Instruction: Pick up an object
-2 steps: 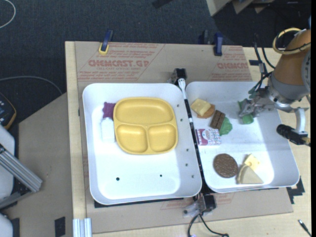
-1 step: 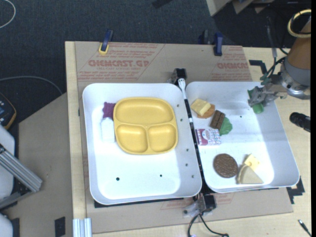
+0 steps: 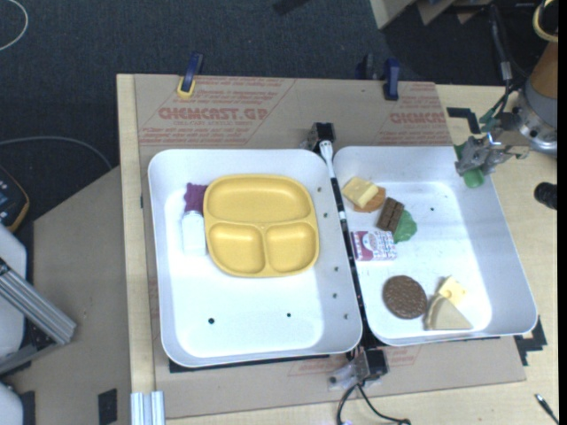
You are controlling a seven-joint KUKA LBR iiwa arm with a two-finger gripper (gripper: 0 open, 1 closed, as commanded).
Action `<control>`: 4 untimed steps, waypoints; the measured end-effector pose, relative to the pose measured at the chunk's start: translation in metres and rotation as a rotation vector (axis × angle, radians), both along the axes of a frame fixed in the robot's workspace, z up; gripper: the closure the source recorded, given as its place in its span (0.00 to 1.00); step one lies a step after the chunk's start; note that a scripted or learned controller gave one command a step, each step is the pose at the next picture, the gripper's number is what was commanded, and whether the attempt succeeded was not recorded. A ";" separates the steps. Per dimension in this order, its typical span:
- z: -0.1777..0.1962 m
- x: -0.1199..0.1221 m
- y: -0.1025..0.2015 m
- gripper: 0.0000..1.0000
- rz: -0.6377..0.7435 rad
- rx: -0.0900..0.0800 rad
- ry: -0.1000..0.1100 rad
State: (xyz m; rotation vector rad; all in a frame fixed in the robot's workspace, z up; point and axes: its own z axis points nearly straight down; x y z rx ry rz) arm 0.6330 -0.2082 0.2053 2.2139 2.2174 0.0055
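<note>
My gripper (image 3: 475, 168) hangs over the far right rim of the right bin (image 3: 496, 237). A small green object (image 3: 474, 179) sits between its fingertips, and the fingers are shut on it. Loose in the right bin lie a tan bread piece (image 3: 359, 193), a brown bar (image 3: 390, 213), another green item (image 3: 406, 228), a pink and white packet (image 3: 374, 245), a round brown cookie (image 3: 405, 297) and a pale yellow wedge (image 3: 449, 305).
The left bin (image 3: 177, 308) holds a yellow divided plate (image 3: 261, 224), with a purple item (image 3: 195, 196) and a white bottle (image 3: 192, 233) at its left side. A black divider (image 3: 341, 228) runs between the bins. Clamps (image 3: 390, 78) stand at the board's far edge.
</note>
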 end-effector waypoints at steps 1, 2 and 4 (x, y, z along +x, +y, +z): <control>0.021 0.001 0.000 1.00 -0.001 0.001 0.003; 0.032 0.007 0.053 1.00 0.004 0.004 0.005; 0.029 0.007 0.159 1.00 0.004 0.005 0.011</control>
